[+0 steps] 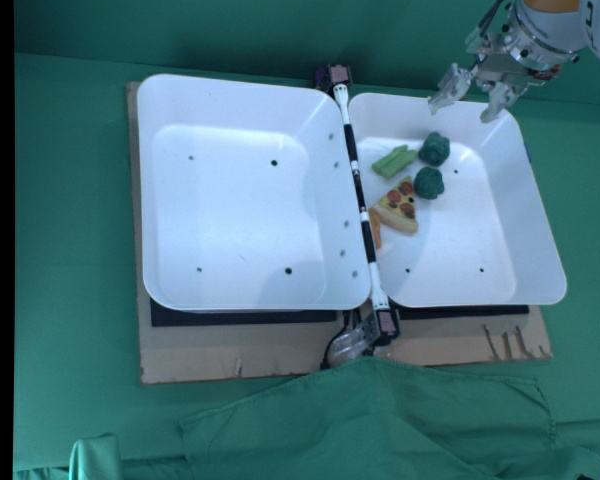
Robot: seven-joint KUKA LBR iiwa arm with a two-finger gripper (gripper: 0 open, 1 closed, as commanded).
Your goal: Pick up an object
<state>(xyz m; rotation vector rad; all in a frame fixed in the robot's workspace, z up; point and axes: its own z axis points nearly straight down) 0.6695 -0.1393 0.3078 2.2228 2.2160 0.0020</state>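
My gripper [472, 95] hangs open above the far edge of the right bin [500, 258], its two fingers spread apart with nothing between them. Below it in that bin lie two dark green broccoli pieces [435, 148] [428, 182], a light green bean piece [391, 160], a pizza slice [398, 209] and a thin orange stick [375, 230]. These toys cluster in the bin's left half, near the divider. The gripper is above and to the right of the upper broccoli piece.
The left bin [242, 193] stands beside the right one, split by a black-and-white bar [359, 190]. Both rest on a brown board [230, 353] over green cloth. A fold of green cloth [380, 418] lies at the front.
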